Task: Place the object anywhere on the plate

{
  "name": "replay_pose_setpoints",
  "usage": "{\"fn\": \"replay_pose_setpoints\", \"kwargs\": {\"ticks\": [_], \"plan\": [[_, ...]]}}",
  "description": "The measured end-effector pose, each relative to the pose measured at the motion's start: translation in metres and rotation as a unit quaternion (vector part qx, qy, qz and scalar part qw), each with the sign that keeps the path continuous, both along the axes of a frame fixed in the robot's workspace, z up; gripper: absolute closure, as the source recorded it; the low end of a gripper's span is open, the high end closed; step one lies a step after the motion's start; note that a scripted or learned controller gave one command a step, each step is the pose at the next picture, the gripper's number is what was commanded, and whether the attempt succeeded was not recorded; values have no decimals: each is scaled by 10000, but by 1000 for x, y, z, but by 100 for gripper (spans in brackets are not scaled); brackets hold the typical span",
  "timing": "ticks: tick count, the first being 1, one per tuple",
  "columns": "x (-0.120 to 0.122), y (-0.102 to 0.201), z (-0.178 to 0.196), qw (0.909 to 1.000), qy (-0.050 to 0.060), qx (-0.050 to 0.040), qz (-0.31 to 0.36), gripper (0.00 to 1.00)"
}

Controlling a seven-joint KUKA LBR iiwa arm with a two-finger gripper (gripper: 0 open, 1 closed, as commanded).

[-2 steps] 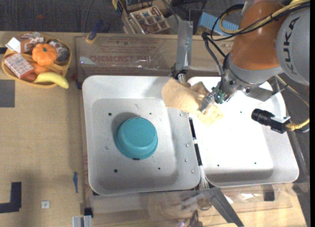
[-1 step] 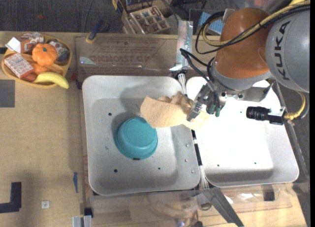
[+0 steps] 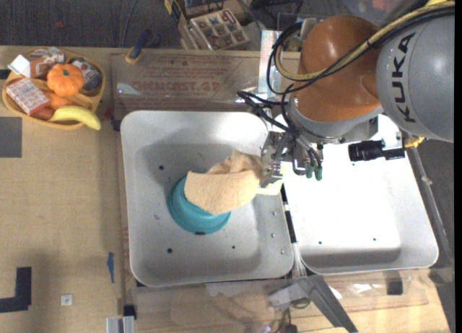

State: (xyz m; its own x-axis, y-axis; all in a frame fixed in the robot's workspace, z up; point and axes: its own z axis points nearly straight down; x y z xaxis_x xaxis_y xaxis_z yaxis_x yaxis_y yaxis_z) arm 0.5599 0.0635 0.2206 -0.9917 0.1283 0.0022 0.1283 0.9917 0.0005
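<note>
Cloth draped over the plate, pinched at one corner.

Nearest, in the left bin (image 3: 144, 252): teal plate (image 3: 195, 217), mostly covered by the tan cloth (image 3: 220, 188) lying across its top. Just beyond, gripper (image 3: 273, 171) clenched on the cloth's right corner near the divider. Best now to ease leftward over the plate before letting go, so the trailing corner lands on it. Right bin (image 3: 361, 230) alongside. Farthest, fruit basket (image 3: 50, 89) with banana (image 3: 76, 115).

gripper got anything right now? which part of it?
Looks like the gripper holds the beige cloth by its right edge; the cloth's other end drapes over the blue plate.
</note>
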Motion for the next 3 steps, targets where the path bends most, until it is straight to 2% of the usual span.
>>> {"fn": "replay_pose_setpoints", "kwargs": {"ticks": [1, 2, 3], "plan": [[-12, 60, 1, 9979, -3, 0, 655, 100], [-19, 109, 3, 9978, -19, 4, 669, 100], [-19, 108, 4, 9978, -23, 5, 667, 0]]}}
